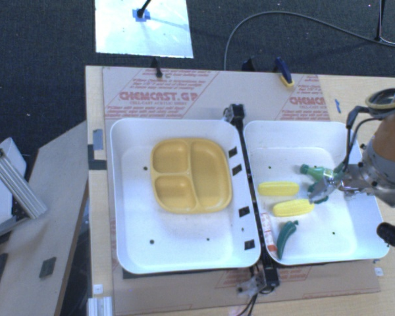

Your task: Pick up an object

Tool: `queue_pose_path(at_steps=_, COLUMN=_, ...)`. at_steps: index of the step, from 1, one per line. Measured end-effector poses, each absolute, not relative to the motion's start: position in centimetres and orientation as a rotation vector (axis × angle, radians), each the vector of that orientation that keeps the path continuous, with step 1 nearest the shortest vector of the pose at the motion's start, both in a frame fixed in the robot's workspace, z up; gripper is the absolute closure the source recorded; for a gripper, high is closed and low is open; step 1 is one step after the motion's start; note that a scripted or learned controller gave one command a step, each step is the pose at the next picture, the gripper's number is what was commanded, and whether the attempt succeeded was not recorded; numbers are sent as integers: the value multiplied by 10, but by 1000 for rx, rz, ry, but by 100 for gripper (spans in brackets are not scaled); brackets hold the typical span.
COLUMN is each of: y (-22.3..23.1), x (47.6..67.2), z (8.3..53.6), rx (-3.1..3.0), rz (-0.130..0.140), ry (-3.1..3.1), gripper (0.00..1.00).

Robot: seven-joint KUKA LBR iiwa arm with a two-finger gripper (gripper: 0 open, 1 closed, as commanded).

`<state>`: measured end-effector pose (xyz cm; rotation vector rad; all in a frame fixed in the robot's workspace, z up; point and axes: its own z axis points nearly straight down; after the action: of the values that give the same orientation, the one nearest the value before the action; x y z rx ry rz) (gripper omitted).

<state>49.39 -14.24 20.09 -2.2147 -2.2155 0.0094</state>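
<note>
— Two shallow white bins sit side by side on the desk, smooth plastic with rounded corners. What's in each?

— The left bin holds a glossy yellow tray, squarish with soft corners and three moulded compartments. The right bin holds two yellow oblong pieces: the upper yellow piece and the lower yellow piece, each with its long axis running left to right, lying near each other towards the left middle. A dark green curved piece lies nearer, long axis running near-left to far-right.

— And the claw?

— The claw reaches in from the right, low in the right bin. A light green piece lies just beside it on the far side, pointing left. Whether the claw is open or closed, I cannot tell.
</note>
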Motion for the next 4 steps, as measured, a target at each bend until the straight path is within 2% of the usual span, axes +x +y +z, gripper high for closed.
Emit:
queue_pose_path(at_steps=1, y=-142, x=497, z=206, rx=-2218, rz=-1, ry=-2226, gripper=0)
queue_pose_path(at_steps=2, y=-135, x=505, z=156, rx=-2217, rz=1, ry=-2222, gripper=0)
queue_pose_path(at_steps=3, y=-129, x=508, z=101, rx=-2222, rz=-9, ry=-2224, gripper=0)
queue_pose_path(at_steps=4, y=-128, x=515, z=93, rx=-2226, rz=-23, ry=-2231, gripper=0)
